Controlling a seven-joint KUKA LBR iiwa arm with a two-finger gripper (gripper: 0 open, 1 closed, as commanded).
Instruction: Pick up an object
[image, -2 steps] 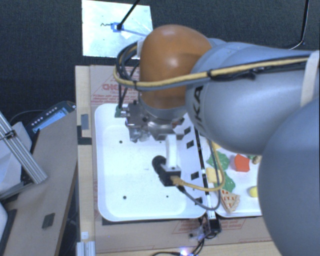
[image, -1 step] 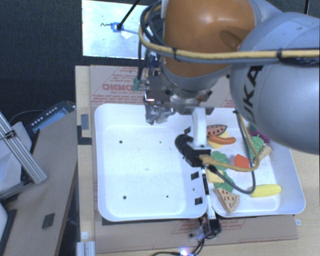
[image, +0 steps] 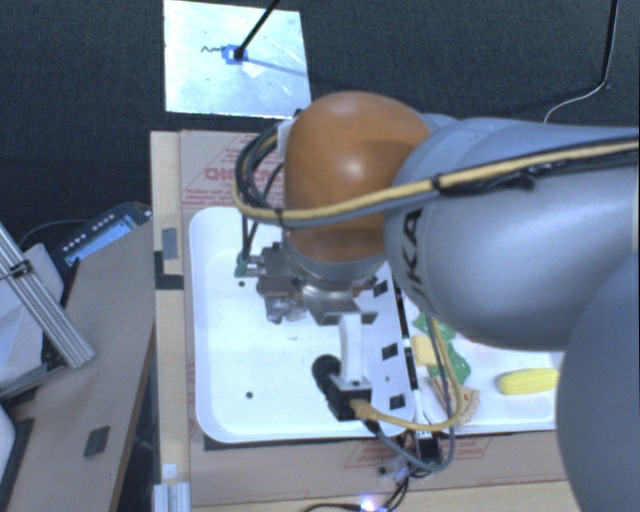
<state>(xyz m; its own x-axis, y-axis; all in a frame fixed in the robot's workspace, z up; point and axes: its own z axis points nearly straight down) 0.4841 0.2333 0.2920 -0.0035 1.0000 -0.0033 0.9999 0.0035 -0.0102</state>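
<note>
My gripper (image: 272, 298) hangs over the middle of the left white bin (image: 225, 400), below the orange wrist band, and the wrist hides most of it. A yellow, corn-like object (image: 527, 381) lies in the right bin (image: 500, 420) near its front edge. A green object (image: 447, 347) shows beside the divider, partly covered by the arm and cables. Nothing can be seen held at the gripper.
The grey arm covers most of the right bin and the back of both bins. A brown cardboard sheet (image: 215, 165) lies under the bins. A metal rail (image: 45, 310) and a handheld device (image: 100, 232) sit to the left, off the bench.
</note>
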